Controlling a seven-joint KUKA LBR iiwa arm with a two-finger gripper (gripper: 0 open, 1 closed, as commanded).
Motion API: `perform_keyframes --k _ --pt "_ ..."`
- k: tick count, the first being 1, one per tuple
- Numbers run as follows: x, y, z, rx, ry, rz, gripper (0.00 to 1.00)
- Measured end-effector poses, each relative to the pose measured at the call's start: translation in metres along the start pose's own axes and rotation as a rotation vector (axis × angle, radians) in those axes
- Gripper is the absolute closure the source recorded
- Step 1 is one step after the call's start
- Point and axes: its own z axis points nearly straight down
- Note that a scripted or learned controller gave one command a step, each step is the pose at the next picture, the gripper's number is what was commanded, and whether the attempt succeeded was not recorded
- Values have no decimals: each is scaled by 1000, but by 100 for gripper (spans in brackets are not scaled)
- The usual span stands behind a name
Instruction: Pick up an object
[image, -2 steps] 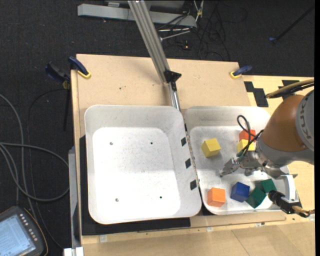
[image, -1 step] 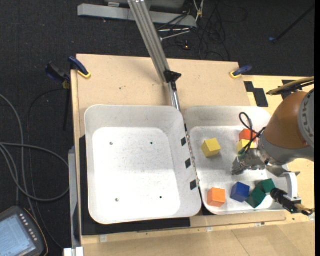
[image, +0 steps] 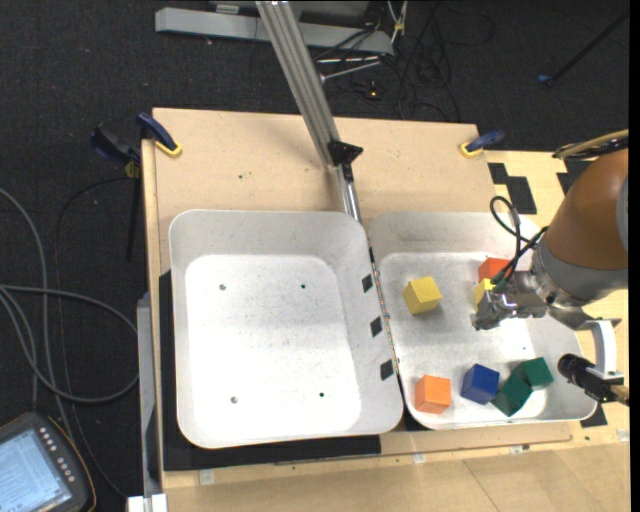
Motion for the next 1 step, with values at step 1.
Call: perform_keyframes --k 1 --pt "0 2 -43 1 0 0 100"
